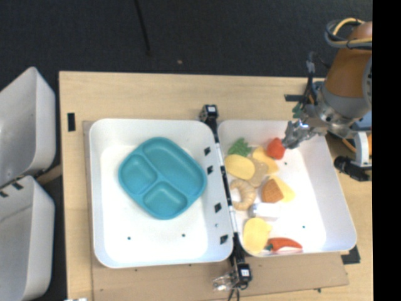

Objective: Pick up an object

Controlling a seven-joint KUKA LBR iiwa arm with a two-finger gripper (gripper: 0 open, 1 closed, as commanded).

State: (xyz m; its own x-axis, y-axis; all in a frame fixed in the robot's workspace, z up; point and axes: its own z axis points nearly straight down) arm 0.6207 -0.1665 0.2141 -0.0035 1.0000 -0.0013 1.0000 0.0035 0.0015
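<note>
Right now I see the jaws (292, 137) low over the right bin (326, 187), just right of the small red toy (275, 148) and seemingly touching it, though I cannot tell whether they grip it.

From my remote station I can't make out the gripper's (292, 137) tips against the red toy (275, 148), the arm (348, 80) runs off the right side, the green piece (239, 147) is half tucked under the yellow ones (239, 166), and the small parts along the divider (219, 187) are too tiny to identify.
</note>
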